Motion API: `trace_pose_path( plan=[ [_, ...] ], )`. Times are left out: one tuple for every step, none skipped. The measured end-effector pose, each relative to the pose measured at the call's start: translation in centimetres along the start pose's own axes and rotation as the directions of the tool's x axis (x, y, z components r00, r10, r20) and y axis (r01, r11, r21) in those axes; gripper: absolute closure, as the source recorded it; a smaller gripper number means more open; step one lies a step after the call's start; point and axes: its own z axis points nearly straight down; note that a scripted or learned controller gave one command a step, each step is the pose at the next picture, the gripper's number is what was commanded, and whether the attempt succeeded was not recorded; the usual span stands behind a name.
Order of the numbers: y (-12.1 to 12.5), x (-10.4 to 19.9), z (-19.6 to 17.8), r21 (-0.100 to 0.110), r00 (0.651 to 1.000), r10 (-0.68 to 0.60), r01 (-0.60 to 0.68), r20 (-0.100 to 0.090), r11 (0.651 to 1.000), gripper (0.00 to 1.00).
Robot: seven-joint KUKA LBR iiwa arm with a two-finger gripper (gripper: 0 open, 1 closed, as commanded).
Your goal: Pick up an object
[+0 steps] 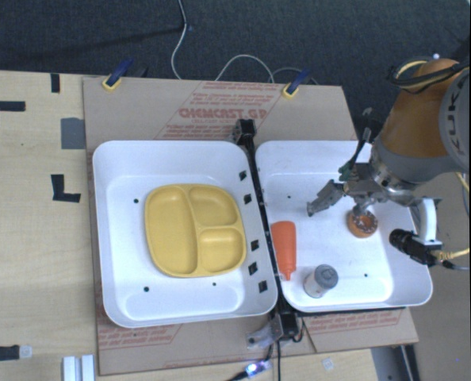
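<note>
two white bins side by side on cardboard, arm [426, 125] comes in from the right over the right bin [299, 161]. gripper [354, 205] hangs over the right half of that bin, with one dark finger [323, 199] sticking out to the left and down, ending over bare bin floor. the other side of the gripper sits right above a small round brown and orange object [362, 224], seems to touch or nearly touch its top, cannot tell which. cannot tell how far the gripper is spread or whether it pinches anything; nothing clearly sits between its fingers. the round object lies near the bin's right wall, no clear long axis. orange carrot-shaped object [284, 247] lies well left of the gripper, against the divider side of the right bin, long axis running top to bottom of the view, wider end up, narrow end down toward the front wall. grey round-capped object [321, 280] sits near the front of the right bin, just right of the carrot's tip, below and left of the gripper, orientation unclear. left bin [112, 213] holds a yellow divided plate [194, 229] with three compartments, lying flat in the middle.
</note>
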Motion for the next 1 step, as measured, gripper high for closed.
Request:
trace_pose_path(
  plan=[
    [0.29,0.04,-0.75,-0.013,1.0,-0.004,0.004,0.002,1.0,0.0]
  ],
)
